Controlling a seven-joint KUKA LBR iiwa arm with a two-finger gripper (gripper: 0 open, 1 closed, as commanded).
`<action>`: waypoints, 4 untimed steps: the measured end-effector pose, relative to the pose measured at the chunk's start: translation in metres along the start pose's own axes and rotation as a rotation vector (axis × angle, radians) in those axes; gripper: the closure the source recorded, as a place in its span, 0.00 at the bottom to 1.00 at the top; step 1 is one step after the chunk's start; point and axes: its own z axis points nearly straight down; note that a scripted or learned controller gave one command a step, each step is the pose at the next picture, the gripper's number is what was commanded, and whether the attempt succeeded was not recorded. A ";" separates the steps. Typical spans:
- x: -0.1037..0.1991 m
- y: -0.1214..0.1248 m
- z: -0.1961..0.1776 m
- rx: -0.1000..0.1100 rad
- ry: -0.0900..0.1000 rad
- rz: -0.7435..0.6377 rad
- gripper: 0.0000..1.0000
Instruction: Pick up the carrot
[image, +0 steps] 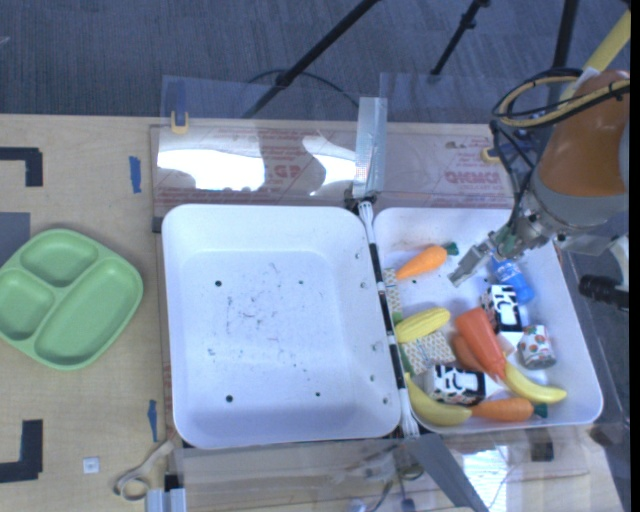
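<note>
A small orange carrot (421, 262) with a green tip lies near the back left of the right bin (585, 390). Two more carrot-like orange pieces are in that bin: a larger one (480, 338) in the middle and another (503, 408) near the front. My gripper (470, 262) hangs low over the bin, just right of the small carrot, and nothing visibly sits in it. The grey arm with its orange band (585, 140) reaches in from the upper right.
The right bin also holds yellow bananas (423, 324) (530, 385) (438, 408), black-and-white toys (460, 380) (505, 305), a blue item (507, 270) and a red-and-white piece (538, 347). The left bin (270, 320) adjoins it. A green divided plate (65, 297) lies at far left.
</note>
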 end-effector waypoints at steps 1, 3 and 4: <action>-0.009 0.035 0.002 -0.002 -0.001 -0.157 0.00; -0.001 0.054 0.080 -0.023 -0.029 -0.522 0.00; -0.004 0.066 0.081 -0.003 -0.004 -0.410 0.00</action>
